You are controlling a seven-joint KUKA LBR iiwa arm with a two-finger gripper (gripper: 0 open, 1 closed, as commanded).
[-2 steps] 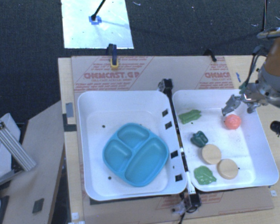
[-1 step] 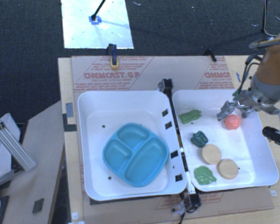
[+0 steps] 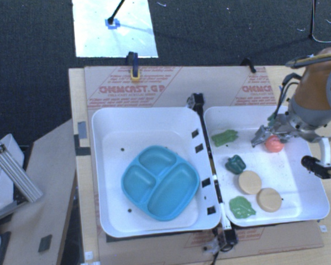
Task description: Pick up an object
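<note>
Hand [image 3: 267, 136]: low in the right bin [image 3: 310, 207], by its far edge; whether spread or pressed together, I cannot tell.
Pink ball [image 3: 274, 144]: one, just beside the hand.
Green pieces: three.
Tan discs: two, near front edge.
Left bin [image 3: 112, 215]: one blue divided plate [image 3: 160, 182].

Gripper [image 3: 269, 136] sits low over the right bin [image 3: 302, 210], arm entering from the right with its orange band above the wrist. Pink-red round object [image 3: 274, 144] lies right at the fingertips, touching or just under them; grasp unclear. Left of the jaws: light green piece [image 3: 224, 137]. Below-left of them: dark green piece [image 3: 235, 164], then a tan disc [image 3: 249, 182], second tan disc [image 3: 269, 199] and a green flat piece [image 3: 242, 207] nearer the front wall. Far left of the jaws, left bin [image 3: 109, 160] holds a blue divided plate [image 3: 160, 182].
</note>
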